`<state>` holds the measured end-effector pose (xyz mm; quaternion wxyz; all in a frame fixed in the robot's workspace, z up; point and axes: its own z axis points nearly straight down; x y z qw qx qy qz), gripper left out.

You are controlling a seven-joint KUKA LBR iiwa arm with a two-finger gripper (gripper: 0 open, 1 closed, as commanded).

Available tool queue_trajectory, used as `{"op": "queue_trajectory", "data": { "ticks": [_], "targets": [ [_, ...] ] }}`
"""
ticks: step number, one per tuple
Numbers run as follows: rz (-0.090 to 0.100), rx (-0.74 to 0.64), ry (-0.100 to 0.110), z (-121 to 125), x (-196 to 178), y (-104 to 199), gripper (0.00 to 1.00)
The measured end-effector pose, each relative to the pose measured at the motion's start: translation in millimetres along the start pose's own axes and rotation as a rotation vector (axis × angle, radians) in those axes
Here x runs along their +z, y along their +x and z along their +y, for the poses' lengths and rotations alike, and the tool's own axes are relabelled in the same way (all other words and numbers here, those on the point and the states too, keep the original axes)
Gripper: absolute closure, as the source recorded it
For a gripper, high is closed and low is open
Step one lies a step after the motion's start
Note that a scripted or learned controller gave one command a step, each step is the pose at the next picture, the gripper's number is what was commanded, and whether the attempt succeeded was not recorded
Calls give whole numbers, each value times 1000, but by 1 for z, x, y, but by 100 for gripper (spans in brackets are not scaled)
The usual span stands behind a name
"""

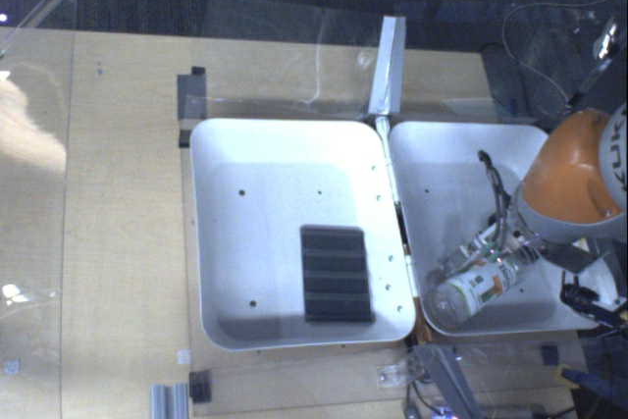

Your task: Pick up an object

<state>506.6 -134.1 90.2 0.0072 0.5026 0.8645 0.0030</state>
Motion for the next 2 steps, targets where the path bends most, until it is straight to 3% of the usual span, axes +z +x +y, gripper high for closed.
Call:
{"op": "queue_trajectory", "data": {
  "ticks": [1,2],
  "targets": [
    [2,77,-1,51,1,23,0],
    [5,323,10,29,-24,-25,0]
  ]
}}
